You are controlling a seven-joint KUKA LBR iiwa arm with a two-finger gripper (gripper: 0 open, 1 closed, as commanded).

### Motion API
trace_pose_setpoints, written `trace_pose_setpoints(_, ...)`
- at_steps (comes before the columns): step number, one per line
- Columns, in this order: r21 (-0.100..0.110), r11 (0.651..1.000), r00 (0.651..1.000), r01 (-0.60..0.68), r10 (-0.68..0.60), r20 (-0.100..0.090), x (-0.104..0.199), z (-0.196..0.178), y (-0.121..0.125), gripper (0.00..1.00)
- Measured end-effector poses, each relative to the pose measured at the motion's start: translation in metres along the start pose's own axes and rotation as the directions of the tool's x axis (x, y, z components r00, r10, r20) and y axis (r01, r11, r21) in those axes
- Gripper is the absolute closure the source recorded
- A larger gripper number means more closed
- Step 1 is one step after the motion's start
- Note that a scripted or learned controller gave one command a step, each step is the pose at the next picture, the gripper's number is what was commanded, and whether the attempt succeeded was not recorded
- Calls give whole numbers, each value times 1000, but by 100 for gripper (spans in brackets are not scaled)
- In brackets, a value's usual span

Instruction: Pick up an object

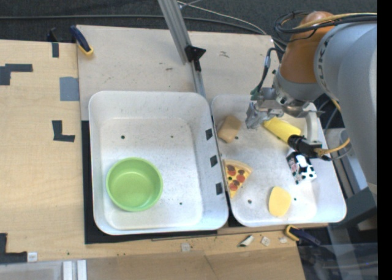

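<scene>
1. The two bins [153,107] look like white plastic, matt and finely speckled.
2. The green bowl [135,184] looks like smooth plastic with a soft sheen.
3. The surface [37,150] looks like pale wood, matt, with grey tape patches.
4. The arm [343,58] has a smooth grey shell and a glossy orange band.
5. The claw [260,113] looks like dull grey metal.
6. The slanted rail [174,15] looks like brushed metal.
7. The yellow banana-like toy [280,129] looks glossy.
</scene>
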State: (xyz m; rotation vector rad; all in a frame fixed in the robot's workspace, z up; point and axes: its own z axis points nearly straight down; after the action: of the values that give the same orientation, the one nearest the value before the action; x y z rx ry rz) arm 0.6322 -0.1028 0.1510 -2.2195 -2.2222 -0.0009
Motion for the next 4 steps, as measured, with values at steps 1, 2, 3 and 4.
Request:
trace_pose_setpoints(1,-1,1000,1000,0,0,0,-7,-56,7,100)
trace_pose_setpoints(2,-1,1000,1000,0,0,0,-7,-101,7,100)
trace_pose_setpoints(3,5,1000,1000,2,-2,1,44,-85,-7,100)
trace_pose_setpoints(4,8,1000,1000,6,-6,-1,105,-76,-23,100)
